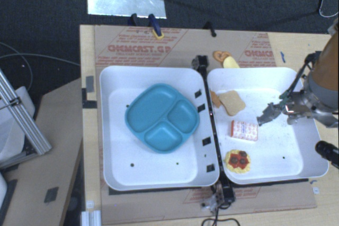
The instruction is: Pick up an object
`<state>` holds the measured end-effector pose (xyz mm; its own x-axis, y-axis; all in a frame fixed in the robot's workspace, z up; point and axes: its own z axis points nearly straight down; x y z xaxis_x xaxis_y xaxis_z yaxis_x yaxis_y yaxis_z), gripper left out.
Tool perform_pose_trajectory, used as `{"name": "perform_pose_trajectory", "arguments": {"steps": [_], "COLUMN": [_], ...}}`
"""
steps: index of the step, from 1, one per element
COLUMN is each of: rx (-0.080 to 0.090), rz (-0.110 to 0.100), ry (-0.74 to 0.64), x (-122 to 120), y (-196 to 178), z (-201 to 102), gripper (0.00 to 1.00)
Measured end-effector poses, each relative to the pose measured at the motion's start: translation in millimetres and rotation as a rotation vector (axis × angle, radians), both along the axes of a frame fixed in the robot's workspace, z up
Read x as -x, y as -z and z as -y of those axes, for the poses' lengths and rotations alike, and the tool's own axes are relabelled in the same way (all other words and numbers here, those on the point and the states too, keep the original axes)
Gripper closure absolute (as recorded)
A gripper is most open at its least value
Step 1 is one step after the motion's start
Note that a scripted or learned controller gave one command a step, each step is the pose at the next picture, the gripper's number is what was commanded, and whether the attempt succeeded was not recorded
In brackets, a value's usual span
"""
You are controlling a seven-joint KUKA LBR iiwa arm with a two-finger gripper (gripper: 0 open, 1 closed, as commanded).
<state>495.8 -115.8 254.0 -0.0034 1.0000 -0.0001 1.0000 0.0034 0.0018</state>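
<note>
The likeliest target is the packet (pixel 244 130), a small red-and-white item lying flat near the middle of the right bin (pixel 296 164). The gripper (pixel 263 118) hangs just beside its upper right corner, tips pointing left; whether the tips are spread or pressed together cannot be told at this size, and nothing shows between them.

Close by lie the bread slice (pixel 232 102), above and left of the packet, and the toy pizza (pixel 238 161) below it, near the bin's front wall. Each is apart from the packet, though not by much.

The risks seem plain. The packet is flat and thin, so the tips could skate over it or push it toward the divider between the bins instead of closing on it. A descent slightly left could also nudge the bread.

Room is best on the right: the right half of that bin's floor is bare, giving the arm (pixel 323 87) a free path in and out. The left bin (pixel 114 166) holds a blue plate (pixel 161 116) and is well away from the work.
</note>
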Motion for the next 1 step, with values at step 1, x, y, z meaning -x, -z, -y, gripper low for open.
{"name": "perform_pose_trajectory", "arguments": {"steps": [1], "rx": [-0.002], "rz": [0.003], "ry": [-0.008], "x": [-14.7], "y": [-20.7], "z": [-61.7], "gripper": [0.00]}}
